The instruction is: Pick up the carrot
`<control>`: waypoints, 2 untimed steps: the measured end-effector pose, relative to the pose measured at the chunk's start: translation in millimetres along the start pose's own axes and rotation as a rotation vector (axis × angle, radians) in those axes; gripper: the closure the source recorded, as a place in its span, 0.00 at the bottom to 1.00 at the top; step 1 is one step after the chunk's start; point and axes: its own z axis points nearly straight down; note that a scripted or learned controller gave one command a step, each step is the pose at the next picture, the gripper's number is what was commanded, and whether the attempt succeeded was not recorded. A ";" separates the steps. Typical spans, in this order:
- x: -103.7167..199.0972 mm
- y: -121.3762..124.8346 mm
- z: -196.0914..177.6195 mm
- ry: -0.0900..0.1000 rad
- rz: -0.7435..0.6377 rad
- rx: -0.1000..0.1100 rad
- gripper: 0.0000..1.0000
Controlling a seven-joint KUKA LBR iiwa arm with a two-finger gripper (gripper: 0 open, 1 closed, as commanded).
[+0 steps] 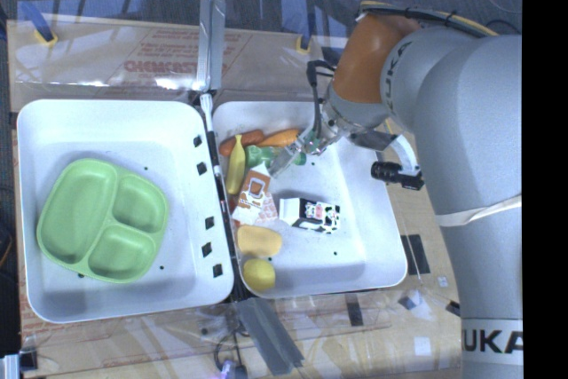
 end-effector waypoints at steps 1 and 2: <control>-0.7 1.1 -10.5 -0.007 -0.005 -0.004 1.00; 37.2 32.1 -121.8 -0.027 -0.049 -0.037 1.00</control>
